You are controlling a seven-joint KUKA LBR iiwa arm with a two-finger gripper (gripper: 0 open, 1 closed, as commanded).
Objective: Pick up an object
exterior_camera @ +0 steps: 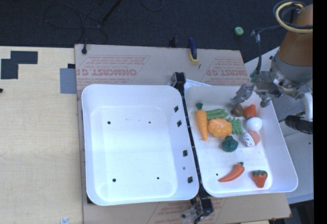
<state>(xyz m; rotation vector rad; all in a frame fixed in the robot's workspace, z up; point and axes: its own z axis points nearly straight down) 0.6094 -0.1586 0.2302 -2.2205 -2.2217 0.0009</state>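
Observation:
The right bin (278, 164) holds several toy foods: an orange carrot (202, 124), a green pod (216, 113), an orange lump (219, 127), a white egg (254, 124), a dark green piece (230, 143), a red chili (232, 173) and a strawberry (259, 178). My gripper (253, 98) hangs over the bin's far right corner with its fingers spread open and nothing between them. Just below its fingertips lie a brown piece (237, 110) and a red piece (250, 111).
The left bin (132, 144) lies beside the right one, with a black clip strip (185, 136) along the shared wall. Both sit on a cardboard sheet (127, 67). A blue clamp (193, 49) stands at the sheet's far edge. Cables cross the dark floor behind.

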